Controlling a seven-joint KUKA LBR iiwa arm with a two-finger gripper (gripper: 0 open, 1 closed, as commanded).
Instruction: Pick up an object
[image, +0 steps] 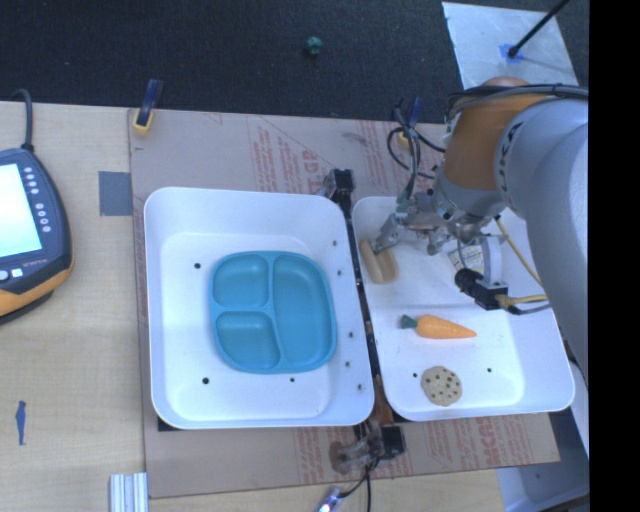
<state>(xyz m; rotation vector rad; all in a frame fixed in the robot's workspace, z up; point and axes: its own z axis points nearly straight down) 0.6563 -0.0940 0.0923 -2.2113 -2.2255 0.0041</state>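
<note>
- Arm (530, 150) looms in from the right, grey bulk with its orange band, bent down over the far end of the right bin (500, 395); big presence, covers that bin's right side
- Left bin (175, 300) sits just beside the right one, rims touching along the middle; a blue divided plate (272, 310) lies flat in its centre
- Gripper (425, 235) hangs low at the right bin's far-left corner; whether its fingers are spread or closed, I cannot tell from here
- Tan bread-like piece (379, 262) lies right by the gripper, against the bin's left wall; contact unclear
- Carrot (440, 327) rests mid-bin, green end left; apart from the gripper
- Cookie (440, 385) sits near the bin's near edge, below the carrot
</note>
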